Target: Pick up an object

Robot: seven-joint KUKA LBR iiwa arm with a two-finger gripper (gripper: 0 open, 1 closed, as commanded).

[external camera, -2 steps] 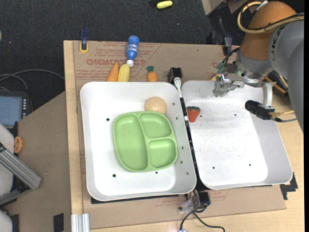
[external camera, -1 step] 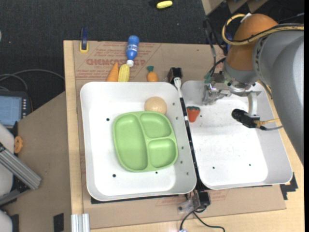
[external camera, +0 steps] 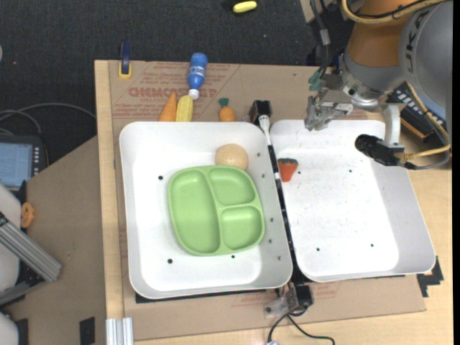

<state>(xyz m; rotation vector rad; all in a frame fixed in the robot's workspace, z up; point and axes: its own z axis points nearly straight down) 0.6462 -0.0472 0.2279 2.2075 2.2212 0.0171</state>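
My claw [external camera: 317, 121] hangs at the 12 o'clock rim of the right bin [external camera: 374, 264], near that bin's 11 o'clock corner. Whether it is spread or pressed together cannot be read from this angle, and nothing shows between its tips. My arm [external camera: 388, 34] enters from 1 o'clock, its orange band above the wrist.

Right bin contents: one small red strawberry-like object [external camera: 287, 169], lying against the 9 o'clock wall, close to the ridge where the two bins meet. It sits at about 7 o'clock from my claw, near but apart. A black fixture [external camera: 375, 149] overhangs the bin at 2 o'clock. The bin floor from centre out to 3 and 6 o'clock is bare white surface.

Left bin [external camera: 144, 264] contents: a green three-compartment tray [external camera: 215, 208] at centre, slightly rotated, and a round beige ball [external camera: 231, 157] touching the tray's 12 o'clock edge. Bare floor runs around the tray on the 9 and 6 o'clock sides.

On the worktop [external camera: 108, 192] beyond the bins' 12 o'clock rims, outside both: a blue-capped bottle [external camera: 196, 74], a corn cob [external camera: 185, 108] beside an orange piece [external camera: 168, 108], and a small carrot-like toy [external camera: 226, 111]. A black clip [external camera: 260, 111] sits at the top of the seam between the bins.
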